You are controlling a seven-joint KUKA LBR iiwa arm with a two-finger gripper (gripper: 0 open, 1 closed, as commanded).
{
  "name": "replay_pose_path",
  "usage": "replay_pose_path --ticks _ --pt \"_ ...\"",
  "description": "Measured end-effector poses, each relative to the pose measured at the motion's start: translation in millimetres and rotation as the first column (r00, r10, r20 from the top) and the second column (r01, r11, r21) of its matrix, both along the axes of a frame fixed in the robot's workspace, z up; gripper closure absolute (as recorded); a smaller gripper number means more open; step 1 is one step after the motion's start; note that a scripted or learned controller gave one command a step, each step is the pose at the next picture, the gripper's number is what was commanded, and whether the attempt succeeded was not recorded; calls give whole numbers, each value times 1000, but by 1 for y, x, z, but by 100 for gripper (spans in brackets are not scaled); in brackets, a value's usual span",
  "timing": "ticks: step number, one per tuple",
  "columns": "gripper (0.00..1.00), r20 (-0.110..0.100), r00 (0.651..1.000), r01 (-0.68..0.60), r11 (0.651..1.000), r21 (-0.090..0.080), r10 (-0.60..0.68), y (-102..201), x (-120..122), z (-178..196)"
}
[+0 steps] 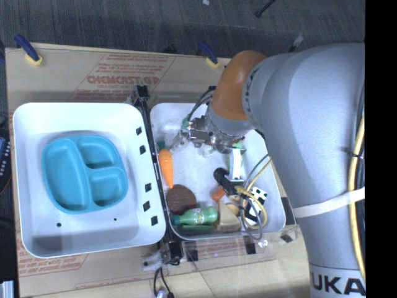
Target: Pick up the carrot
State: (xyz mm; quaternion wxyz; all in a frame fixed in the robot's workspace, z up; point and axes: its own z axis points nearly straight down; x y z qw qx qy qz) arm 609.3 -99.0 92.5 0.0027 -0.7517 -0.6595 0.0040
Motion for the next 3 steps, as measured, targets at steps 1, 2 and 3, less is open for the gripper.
replay_pose_path --ticks 1,2,3 --pt "0 8 987 159 987 -3 -159 4 4 0" --pt "0 -6 973 232 973 0 -232 0 -8 -2" --pt "0 7 904 428 904 -3 -428 1 -5 -1"
